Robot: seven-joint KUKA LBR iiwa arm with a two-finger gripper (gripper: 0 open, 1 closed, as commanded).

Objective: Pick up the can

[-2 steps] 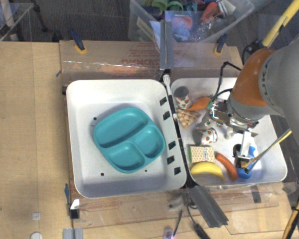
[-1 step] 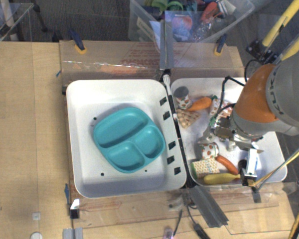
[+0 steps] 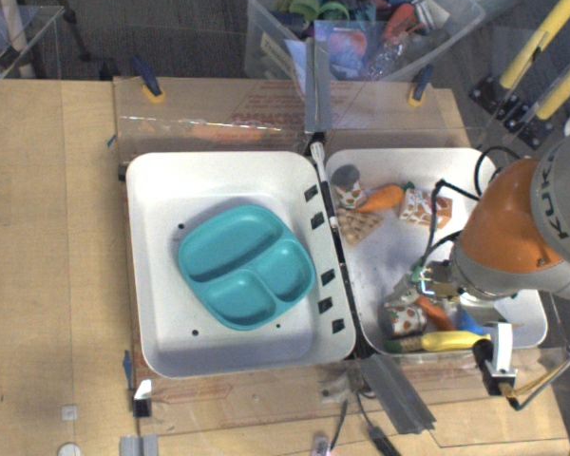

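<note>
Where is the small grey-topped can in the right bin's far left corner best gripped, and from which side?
From straight above, probably, closing across the small grey-topped can's round sides below its lid. It seems upright, close to the right white bin's corner walls, with an orange carrot beside it, so sideways approaches look blocked.
</note>
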